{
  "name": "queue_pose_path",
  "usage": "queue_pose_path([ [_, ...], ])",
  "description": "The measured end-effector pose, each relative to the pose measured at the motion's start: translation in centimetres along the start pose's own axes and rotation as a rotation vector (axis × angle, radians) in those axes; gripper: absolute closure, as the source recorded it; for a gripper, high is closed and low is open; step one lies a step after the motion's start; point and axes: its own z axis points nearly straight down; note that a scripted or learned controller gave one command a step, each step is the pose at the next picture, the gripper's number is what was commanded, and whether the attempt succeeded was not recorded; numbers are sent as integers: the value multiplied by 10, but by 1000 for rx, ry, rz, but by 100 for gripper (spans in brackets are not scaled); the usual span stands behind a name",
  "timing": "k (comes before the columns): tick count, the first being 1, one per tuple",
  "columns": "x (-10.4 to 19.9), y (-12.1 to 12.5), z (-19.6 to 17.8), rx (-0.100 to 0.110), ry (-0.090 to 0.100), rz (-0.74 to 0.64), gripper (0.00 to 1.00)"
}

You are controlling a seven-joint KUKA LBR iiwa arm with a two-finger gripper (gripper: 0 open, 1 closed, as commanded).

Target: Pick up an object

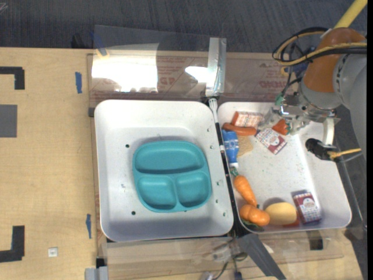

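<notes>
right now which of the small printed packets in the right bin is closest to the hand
The white-and-red packet at the top of the right bin, just below the hand. The other small box lies at the bin's bottom right corner.

Pale wooden bench (pixel 41 174) with black tape marks, dark grey carpet floor (pixel 145 4) beyond, glare on clear plastic sheet (pixel 151 69).

1. A divided tray (pixel 171 175) lay in the left bin (pixel 111 121).
2. The right bin (pixel 326 182) held a tube (pixel 231 146) along its left wall, carrots (pixel 249 202) in front of that, and a carton (pixel 306 206) at the front right.
</notes>
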Motion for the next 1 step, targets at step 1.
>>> queue_pose_path([
  [1,1,1,-12,-3,0,-1,100],
])
